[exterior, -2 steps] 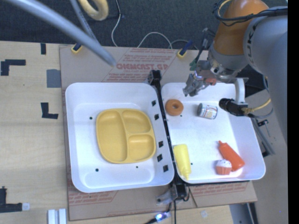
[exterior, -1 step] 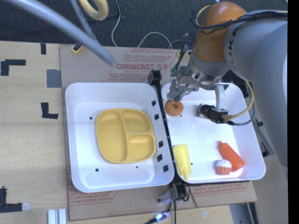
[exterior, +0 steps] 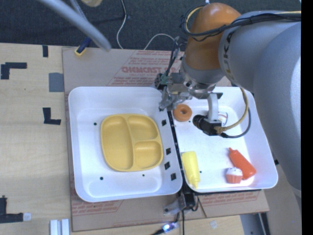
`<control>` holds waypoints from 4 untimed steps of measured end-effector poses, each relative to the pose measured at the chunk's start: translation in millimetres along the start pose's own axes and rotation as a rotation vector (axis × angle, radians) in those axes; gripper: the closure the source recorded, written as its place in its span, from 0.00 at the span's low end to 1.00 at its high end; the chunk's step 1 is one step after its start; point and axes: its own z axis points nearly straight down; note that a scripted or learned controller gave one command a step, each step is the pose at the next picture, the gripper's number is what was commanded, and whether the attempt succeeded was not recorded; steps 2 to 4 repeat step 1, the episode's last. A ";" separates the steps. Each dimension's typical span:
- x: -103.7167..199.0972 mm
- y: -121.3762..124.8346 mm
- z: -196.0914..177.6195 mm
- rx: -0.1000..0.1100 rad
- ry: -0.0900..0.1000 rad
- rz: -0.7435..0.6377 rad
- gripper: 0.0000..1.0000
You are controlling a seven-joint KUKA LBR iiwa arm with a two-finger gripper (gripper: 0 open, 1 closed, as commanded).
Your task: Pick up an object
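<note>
Camera view looks down at a slant on two shallow white bins set side by side on a cardboard sheet (exterior: 142, 65) that covers part of the table (exterior: 29, 131), a layout that keeps every loose item corralled within the arm's reach from the right. The left bin (exterior: 83, 180) carries a yellow divided plate (exterior: 131, 142) lying flat near its middle, well apart from the toys. The right bin (exterior: 261, 146) holds the candidates for picking: a small brown doughnut (exterior: 183, 113) close to the shared wall at the bin's far end, a yellow squeeze bottle (exterior: 191, 167) lying along that same wall nearer the camera, an orange carrot-like toy (exterior: 242, 163) toward the near right corner, and a pink-and-white cupcake toy (exterior: 234, 175) touching or just beside it. The gripper (exterior: 171, 96) hangs low over the divider at the far end, just beside the doughnut, with the orange band (exterior: 210, 33) and grey arm bulk above it hiding much of that corner. From this angle I cannot tell whether the fingers are spread or pressed together; the mechanism is a dark tangle against the bin wall, and nothing is visibly pinched. Its position suggests the doughnut is the target, though the item sits beside the tool rather than under it. Being so near the wall, the approach risks a finger landing on the rim instead of the toy.
</note>
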 end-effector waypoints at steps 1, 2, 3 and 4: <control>61.5 -10.3 6.9 0.001 0.000 -0.001 1.00; 61.5 -10.3 6.9 0.001 0.000 -0.001 1.00; 61.5 -10.3 6.9 0.001 0.000 -0.001 1.00; 61.5 -10.3 6.9 0.001 0.000 -0.001 1.00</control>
